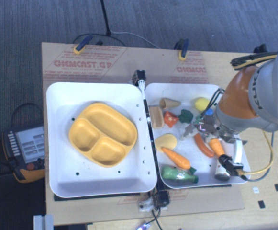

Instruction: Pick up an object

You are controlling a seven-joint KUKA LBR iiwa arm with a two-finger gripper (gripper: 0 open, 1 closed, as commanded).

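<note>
Poised low over the right bin [205, 87], gripper [199, 127] just beside an orange-red sausage-shaped toy [204, 145]; grip state impossible to tell. Best centred squarely over that toy, clear of the neighbouring carrot [176, 157], before closing.

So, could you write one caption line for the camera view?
KUKA arm's hand lowered into right bin of toy food; yellow tray in left bin.

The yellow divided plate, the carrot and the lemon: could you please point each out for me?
yellow divided plate [103, 133], camera view, its central ridge.
carrot [176, 157], camera view, mid-body.
lemon [201, 103], camera view, its centre.
</note>
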